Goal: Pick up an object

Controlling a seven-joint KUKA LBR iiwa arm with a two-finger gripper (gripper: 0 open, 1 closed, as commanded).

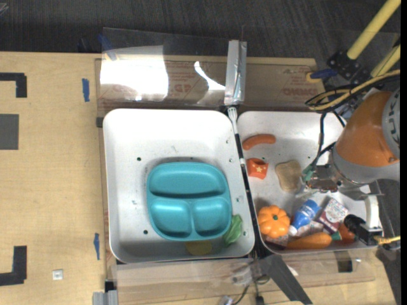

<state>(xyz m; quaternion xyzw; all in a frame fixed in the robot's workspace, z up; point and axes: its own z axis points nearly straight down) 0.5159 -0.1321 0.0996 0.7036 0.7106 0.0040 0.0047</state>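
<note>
While reaching in from the right over the right bin point(280, 121), arm point(372, 138) grey with an orange band, wrist low above the bin's right half. End effector point(320, 180) just right of the tan piece point(289, 175), above the bottle and the packet; open or closed cannot be told, fingers too small and dark against the wrist. Nothing seen gripped. Candidate things all lying in the right bin: sausage point(259, 141) at the far side, orange cube point(257, 168) near the left wall, tan piece at the middle, pumpkin point(275, 222) in the near left corner, blue-and-white bottle point(303, 215) tilted just right of the pumpkin and touching it, red-and-white packet point(332, 213) just right of the bottle, carrot point(310, 241) along the near wall under the bottle. Left bin point(121, 170) bearing a teal tray point(187, 199) with three compartments, upright, slightly toward the near side; green leafy piece point(233, 229) at the tray's near right corner, yellowish item point(198, 248) partly hidden under the tray's near edge. Both bins side by side and touching on the surface point(44, 170), clear sheet point(162, 78) standing at the far side, yellow rods point(375, 21) and cables at the far right.
</note>
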